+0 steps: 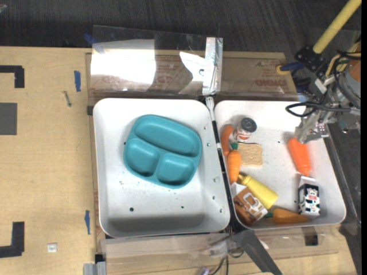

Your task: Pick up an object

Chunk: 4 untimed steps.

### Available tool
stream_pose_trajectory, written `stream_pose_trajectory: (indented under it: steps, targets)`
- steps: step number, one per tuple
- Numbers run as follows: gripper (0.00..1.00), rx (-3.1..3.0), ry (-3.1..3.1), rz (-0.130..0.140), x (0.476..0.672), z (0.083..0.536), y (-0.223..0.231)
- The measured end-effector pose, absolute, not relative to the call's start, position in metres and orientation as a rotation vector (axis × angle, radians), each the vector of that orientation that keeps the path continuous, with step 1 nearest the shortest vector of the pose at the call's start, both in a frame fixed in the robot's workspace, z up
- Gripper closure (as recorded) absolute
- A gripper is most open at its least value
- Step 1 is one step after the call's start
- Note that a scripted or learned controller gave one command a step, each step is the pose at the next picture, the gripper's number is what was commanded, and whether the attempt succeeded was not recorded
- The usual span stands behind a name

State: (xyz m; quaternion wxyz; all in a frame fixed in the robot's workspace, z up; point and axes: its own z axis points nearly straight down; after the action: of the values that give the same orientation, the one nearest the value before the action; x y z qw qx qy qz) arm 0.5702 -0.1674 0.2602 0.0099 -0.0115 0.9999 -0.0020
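From my feed looking down on the surface (40,153), the left bin (109,205) has just one thing in it, a teal divided plate (162,150) sitting a bit toward 11 o'clock of the bin's middle. The right bin (275,119) is where the clutter is. The gripper (311,132) is in at about 2 o'clock of that bin, coming off the arm (350,90) on the right, and honestly I cannot tell if the jaws are apart or together, it's just a grey blob from here. Right under it, touching or nearly so, is an orange carrot (300,156) running toward 5 o'clock; I can't see it actually between the jaws, so I'm not calling it held. Along the bin's 9 o'clock wall there's a second carrot (234,164), with a small can (246,129) near 11 o'clock and a slice of toast (250,154) just beside that carrot. Lower down, a yellow bottle (261,191) lies tilted, a brown packet (249,204) sits at about 7 o'clock, another carrot (288,215) lies along the 6 o'clock edge, and a little white carton (309,197) stands at 5 o'clock.
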Motion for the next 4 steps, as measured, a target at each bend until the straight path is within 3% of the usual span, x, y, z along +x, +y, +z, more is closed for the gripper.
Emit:
stream_pose_trajectory:
  steps: [1, 2, 3, 4]
  targets:
    - [1.0, 0.053, 3.138, 0.002, 0.589, 0.228, -0.102]
    - [1.0, -0.289, 3.125, -0.003, 0.485, 0.207, -0.187]
    - [1.0, -0.151, 3.128, 0.002, 0.513, 0.221, -0.09]
    - [1.0, -0.029, 3.127, 0.002, 0.588, 0.294, -0.045]
